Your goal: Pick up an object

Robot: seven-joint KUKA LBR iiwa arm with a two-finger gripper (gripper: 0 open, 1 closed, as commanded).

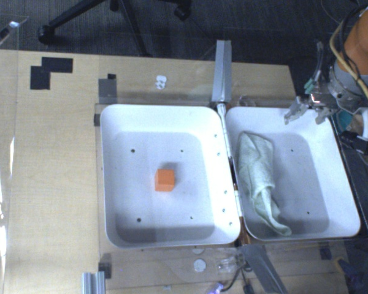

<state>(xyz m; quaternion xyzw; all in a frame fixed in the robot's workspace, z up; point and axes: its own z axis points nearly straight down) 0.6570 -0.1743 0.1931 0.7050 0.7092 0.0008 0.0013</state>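
A pale wooden bench (49, 182) sits against a dark carpeted floor, where the black legs of a chair base (113, 8) spread across the top of the camera view. Black tape patches (49, 71) mark the bench near its far left corner, and a small white scrap (161, 82) lies just beyond the bins; any print on it is too small to read, and no other label or writing can be made out. Two shallow white bins stand side by side, touching along a grey divider rail (221, 72). The left bin (119, 139) holds a small orange cube (165, 180), resting near the middle of its floor, well apart from every wall. The right bin (331, 182) holds a crumpled pale green cloth (260, 179), lying lengthwise along the bin's left side, close to the divider. The arm (359, 48) reaches in from the right, its orange band showing at the edge. The gripper (308, 111) hangs over the far right corner of the right bin, its two thin fingers (294, 113) spread apart with nothing between them, well away from both cloth and cube.
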